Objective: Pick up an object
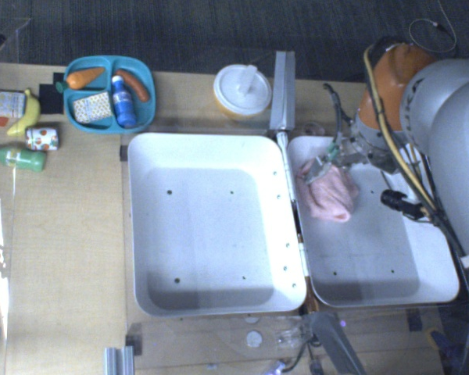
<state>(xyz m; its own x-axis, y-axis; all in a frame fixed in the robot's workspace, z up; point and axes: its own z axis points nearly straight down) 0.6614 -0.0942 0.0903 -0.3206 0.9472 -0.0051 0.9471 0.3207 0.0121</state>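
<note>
A crumpled pink soft object [329, 194] lies in the right white bin [391, 280], near its upper left corner. My gripper [331, 160] hangs over the top edge of the pink object, touching or just above it. The grey arm with its orange band [391, 84] comes in from the upper right, with cables running along it.
The left white bin [211, 287] sits beside the right one. A blue divided tray [144, 80] with toy food stands at the back left, with a banana [25, 114], a can [41, 138] and a green bottle [16, 158] near it. A white lidded cup [242, 90] stands behind the bins.
</note>
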